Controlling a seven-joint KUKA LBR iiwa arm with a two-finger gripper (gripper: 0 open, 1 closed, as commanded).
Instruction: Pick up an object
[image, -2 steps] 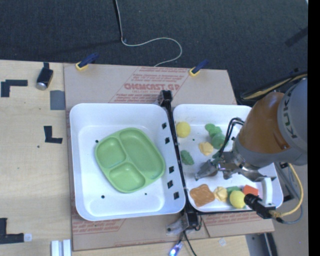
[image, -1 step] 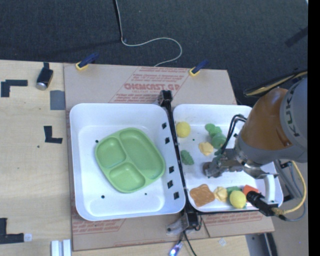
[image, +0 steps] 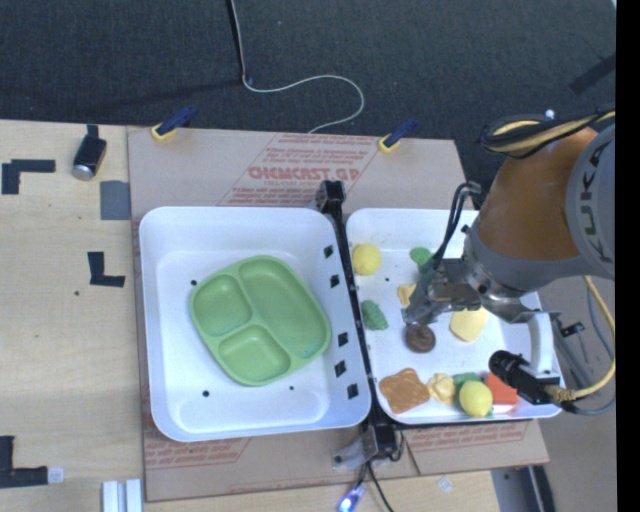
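The right bin (image: 392, 222) holds several toy foods. Among them are a yellow lemon (image: 367, 259), a green leafy piece (image: 374, 316), a brown round piece (image: 420, 338), a pale yellow chunk (image: 467, 324) and a slice of toast (image: 403, 390). A yellow-green ball (image: 475, 398) lies at the front right beside a red piece (image: 504, 393). My gripper (image: 427, 308) hangs in the middle of this bin, just above and behind the brown round piece. A small yellow piece (image: 405, 294) sits at its left side. The arm hides part of the bin's right half.
The left bin (image: 160, 300) holds a green divided plate (image: 262, 318). A black divider (image: 345, 300) runs between the two bins. A small green piece (image: 420, 256) lies behind the gripper. The arm's cables (image: 520, 372) hang over the right bin's front right corner.
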